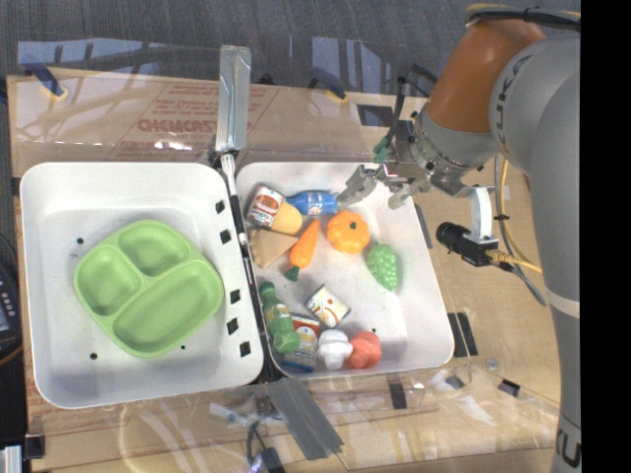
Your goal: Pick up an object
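Grey robot arm (547,166) at the frame's right, with a rounded orange band (478,62) near its wrist. Thin black cables run by its metallic silver hand (380,187).

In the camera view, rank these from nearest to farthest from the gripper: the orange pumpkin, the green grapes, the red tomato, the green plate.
Measured from the gripper above the right bin's far edge:
1. Orange pumpkin, just below it in the right bin.
2. Green grapes, further toward the bin's middle right.
3. Red tomato, at the right bin's near edge.
4. Green plate, in the left bin.
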`<state>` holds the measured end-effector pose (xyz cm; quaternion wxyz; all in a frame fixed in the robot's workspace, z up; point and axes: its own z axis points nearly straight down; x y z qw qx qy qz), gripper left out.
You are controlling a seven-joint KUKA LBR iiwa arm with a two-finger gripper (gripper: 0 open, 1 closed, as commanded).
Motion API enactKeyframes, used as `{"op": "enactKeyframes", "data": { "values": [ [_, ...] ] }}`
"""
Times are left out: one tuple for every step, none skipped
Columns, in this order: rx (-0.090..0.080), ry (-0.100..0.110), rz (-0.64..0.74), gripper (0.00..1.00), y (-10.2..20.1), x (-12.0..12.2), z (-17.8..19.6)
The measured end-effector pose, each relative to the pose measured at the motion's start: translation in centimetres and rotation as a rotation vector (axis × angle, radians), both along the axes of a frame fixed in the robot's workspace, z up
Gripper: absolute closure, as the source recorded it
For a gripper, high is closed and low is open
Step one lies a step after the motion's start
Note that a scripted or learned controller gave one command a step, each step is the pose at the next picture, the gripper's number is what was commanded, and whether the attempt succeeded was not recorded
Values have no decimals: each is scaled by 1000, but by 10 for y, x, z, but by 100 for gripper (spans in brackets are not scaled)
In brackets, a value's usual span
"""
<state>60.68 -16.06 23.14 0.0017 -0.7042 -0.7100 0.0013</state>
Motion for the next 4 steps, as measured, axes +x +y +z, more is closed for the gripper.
{"op": "enactKeyframes", "data": {
  "values": [
    [-5,-15,47,0,3,-7,-106],
    [-2,-3,1,0,-43,10,-139],
    [-1,-3,6,100,-42,11,-128],
    [-1,-7,103,100,-17,25,-29]
  ]
}}
